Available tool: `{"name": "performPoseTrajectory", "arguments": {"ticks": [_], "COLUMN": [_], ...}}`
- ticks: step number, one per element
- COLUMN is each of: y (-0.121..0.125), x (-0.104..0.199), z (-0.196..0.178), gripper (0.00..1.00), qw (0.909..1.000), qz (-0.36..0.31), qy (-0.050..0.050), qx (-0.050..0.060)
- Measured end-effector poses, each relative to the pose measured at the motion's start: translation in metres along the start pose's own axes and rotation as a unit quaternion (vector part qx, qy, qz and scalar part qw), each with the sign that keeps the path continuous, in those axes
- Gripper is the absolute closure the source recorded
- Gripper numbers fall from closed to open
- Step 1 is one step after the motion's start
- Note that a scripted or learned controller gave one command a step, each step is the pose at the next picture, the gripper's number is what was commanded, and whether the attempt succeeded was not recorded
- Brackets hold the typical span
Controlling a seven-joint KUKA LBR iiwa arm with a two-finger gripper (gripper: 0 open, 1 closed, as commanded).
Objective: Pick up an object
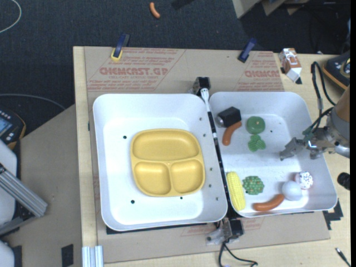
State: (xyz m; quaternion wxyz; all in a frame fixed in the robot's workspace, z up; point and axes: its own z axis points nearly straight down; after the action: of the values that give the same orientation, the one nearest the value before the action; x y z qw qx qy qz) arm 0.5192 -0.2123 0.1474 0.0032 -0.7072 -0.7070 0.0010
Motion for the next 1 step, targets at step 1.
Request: {"name": "performPoseTrajectory", "arguments": {"ticks": [1], "y": [0.004], "x": [-0.0015], "z": [0.0439], "gripper": [0.0], "qw": [1.0], "qz": [0.0], "qy": [0.0], "qx": [0.0]}}
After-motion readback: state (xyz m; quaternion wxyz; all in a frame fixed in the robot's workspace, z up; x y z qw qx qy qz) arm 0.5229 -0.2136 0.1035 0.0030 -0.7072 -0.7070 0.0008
